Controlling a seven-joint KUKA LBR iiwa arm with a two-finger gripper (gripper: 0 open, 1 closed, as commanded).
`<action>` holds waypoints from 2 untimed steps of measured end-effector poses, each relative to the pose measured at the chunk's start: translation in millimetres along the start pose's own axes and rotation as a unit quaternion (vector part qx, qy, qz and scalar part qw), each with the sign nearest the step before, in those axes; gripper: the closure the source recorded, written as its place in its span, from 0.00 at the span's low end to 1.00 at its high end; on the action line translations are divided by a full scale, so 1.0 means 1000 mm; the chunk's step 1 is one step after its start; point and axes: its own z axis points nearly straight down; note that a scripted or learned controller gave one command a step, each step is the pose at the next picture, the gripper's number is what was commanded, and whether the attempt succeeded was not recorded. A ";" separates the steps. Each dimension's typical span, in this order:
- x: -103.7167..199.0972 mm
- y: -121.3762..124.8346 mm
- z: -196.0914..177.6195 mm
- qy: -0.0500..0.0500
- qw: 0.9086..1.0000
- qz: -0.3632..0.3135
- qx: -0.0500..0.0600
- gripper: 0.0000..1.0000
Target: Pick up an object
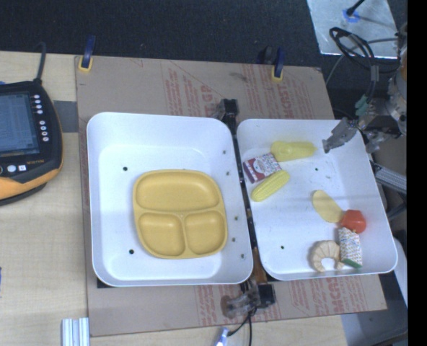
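**Claw over the right bin's far corner, nothing between the fingers**

Claw [341,137] hanging at the upper right corner of the right bin [304,265], reaching in from the right edge. Fingers [334,140] seemingly spread a little, tips pointing down and left toward the bin floor, gripping nothing; exact gap hard to judge at this size.

Nearest to the claw, just to its left: a pale yellow oblong piece [293,150], apart from the fingers. Further left and slightly lower, a small red-and-white packet [261,167], touching or nearly touching an ear of yellow corn [270,185] lying tilted below it. Below the claw, toward the middle of the bin, a yellow rounded piece [327,206], with a red piece [353,220] just beside its lower right end. Well below the claw, near the bin's front right corner, a beige curled piece like a croissant [324,254] next to a small wrapped item with white, red and green on it [350,248].

Far to the claw's left, the left bin [109,193] with a yellow three-compartment tray [179,213] lying flat in it. Both bins resting on a brown cardboard sheet [170,85] on the worktop [26,265]. Beyond the left bin, at the far left edge, a handheld control pendant with a screen [15,139]. Two clamps with blue and yellow on them [87,55] at the cardboard's back edge.
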 end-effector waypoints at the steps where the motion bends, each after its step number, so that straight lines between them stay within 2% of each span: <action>1: -0.052 0.018 0.108 -0.001 1.000 0.001 0.001 0.00; 2: -0.031 -0.032 0.186 0.000 1.000 -0.001 0.001 0.00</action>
